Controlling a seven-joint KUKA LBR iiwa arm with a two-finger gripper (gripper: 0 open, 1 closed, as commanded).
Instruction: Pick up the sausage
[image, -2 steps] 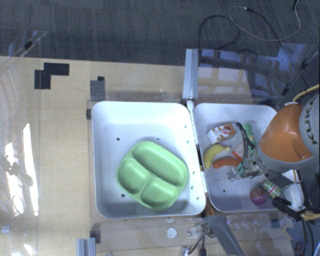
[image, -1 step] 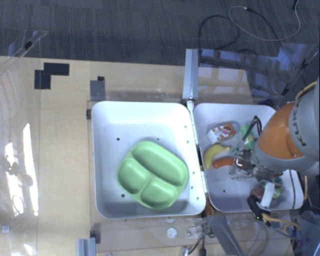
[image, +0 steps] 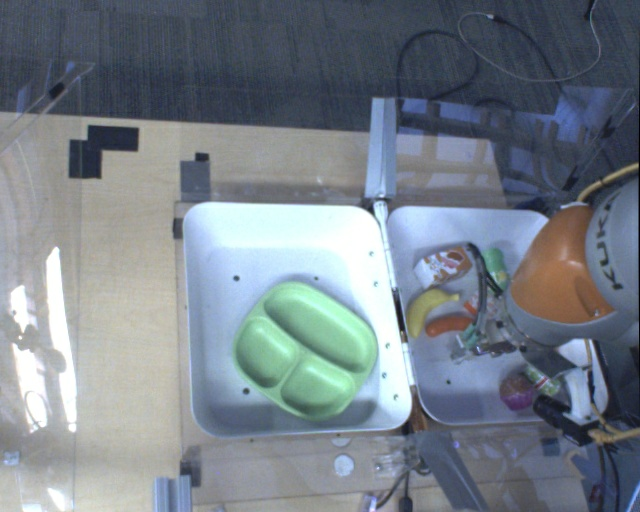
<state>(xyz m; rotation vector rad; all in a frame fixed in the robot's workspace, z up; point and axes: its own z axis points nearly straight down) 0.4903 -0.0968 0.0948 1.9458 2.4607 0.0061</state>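
Pale wood worktop (image: 120, 300) under dark carpet, two white bins side by side. Left bin (image: 215, 250) carries a green divided plate (image: 305, 348), open floor around it. In the crowded right bin (image: 450, 400), the sausage (image: 449, 323) lies beside a banana (image: 428, 303), gripper (image: 478, 343) just right of it, its grip impossible to tell.

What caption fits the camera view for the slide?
Gripper poised beside the sausage and banana in the right bin; green divided plate in the left bin.

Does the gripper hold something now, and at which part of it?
Cannot be told: the gripper sits just beside the sausage, but the contact is too small to see.
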